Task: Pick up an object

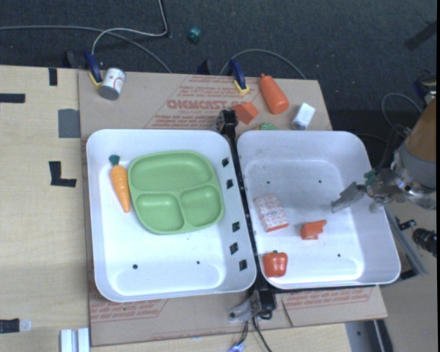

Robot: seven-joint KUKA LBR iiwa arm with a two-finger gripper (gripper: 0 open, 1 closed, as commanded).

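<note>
Your pincer (pixel 345 198), fingers apart, hovers right of the small orange block (pixel 312 229): probably light and rigid; grip its flat sides.

Green plate (pixel 177 191) and orange carrot (pixel 120 186) in white bin (pixel 103 270); small orange block (pixel 312 229)

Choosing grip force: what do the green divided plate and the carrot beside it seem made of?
Green divided plate: probably moulded plastic, matte, uniform colour with soft rounded compartment rims. Carrot: likely a plastic toy, smooth even orange with a small green top.
</note>
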